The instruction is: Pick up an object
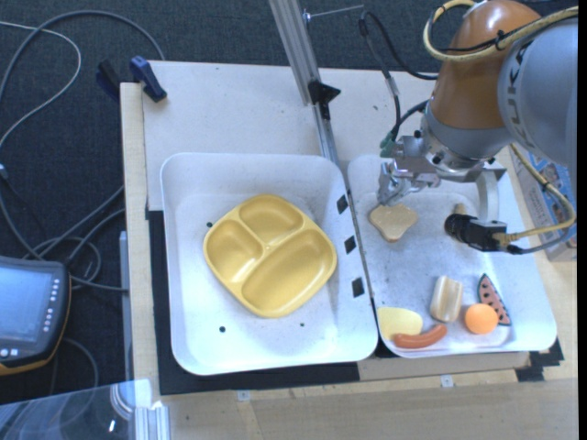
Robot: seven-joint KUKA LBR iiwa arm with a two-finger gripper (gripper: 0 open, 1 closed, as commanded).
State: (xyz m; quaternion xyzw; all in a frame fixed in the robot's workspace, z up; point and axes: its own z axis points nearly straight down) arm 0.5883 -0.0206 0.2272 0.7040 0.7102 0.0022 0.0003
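A: Where was the grey arm's 2-finger gripper (396,189)?

B: Low over the far end of the right shallow white bin (525,293), just above the tan toast-shaped piece of toy bread (393,222), at its far edge. I could not tell whether it touched the bread.

A: Were the fingers apart or together?

B: I could not tell; the wrist hid too much of them. Nothing showed between them.

A: What else lay in that bin?

B: Along the near edge sat a pale yellow rounded piece (400,320) with a red toy sausage (420,338) touching it, a beige bread-roll shape (446,298), an orange ball (480,319) and a toy watermelon slice (491,299) just beside the ball.

A: And the left white bin (183,246)?

B: It held 1 yellow plastic plate (269,255) divided into 3 compartments. Both bins rested side by side on the white counter (229,108).
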